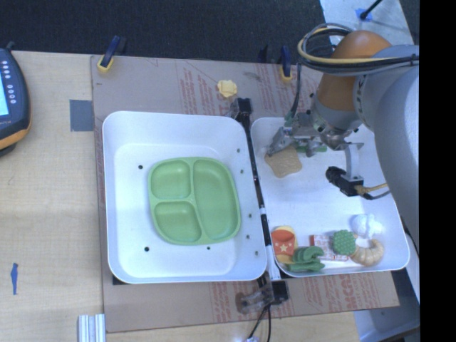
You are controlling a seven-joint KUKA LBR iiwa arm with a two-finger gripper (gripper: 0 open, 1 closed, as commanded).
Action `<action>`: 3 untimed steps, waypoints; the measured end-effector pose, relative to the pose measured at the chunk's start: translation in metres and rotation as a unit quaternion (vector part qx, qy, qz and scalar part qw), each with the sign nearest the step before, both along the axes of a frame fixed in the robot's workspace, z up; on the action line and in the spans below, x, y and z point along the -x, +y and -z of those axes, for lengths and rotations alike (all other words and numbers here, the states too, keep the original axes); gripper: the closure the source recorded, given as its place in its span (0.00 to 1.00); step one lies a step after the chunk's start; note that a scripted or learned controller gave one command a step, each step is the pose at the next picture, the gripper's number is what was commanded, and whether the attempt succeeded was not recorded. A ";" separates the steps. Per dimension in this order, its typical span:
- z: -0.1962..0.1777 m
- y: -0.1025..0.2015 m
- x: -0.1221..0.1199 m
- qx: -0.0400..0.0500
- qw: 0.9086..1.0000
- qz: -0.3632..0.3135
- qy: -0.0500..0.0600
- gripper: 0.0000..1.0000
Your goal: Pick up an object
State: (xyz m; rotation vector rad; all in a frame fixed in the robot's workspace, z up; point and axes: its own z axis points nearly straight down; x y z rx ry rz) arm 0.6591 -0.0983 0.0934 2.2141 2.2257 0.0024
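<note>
My gripper [296,142] hangs over the far left corner of the right bin [388,205], below the arm's orange band. A tan slice of toast [283,164] lies on the bin floor just beneath and in front of the gripper. Along the near edge of the same bin lie a small red box [283,243], a green pea pod [308,258], a green broccoli piece [344,241], a croissant [368,253] and a white item [367,225]. Nothing is visibly held.
The left bin [117,191] holds a green divided plate [194,199]. A small yellow item [226,88] lies on the cardboard behind the bins. A black cable fitting [345,180] hangs over the right bin. A control pendant [11,98] rests at far left.
</note>
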 end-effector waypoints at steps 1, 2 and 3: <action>-0.013 -0.001 0.001 0.001 1.000 -0.001 0.000 1.00; -0.039 -0.006 0.067 0.000 1.000 0.001 0.005 1.00; -0.103 0.076 0.050 -0.001 1.000 -0.003 -0.001 1.00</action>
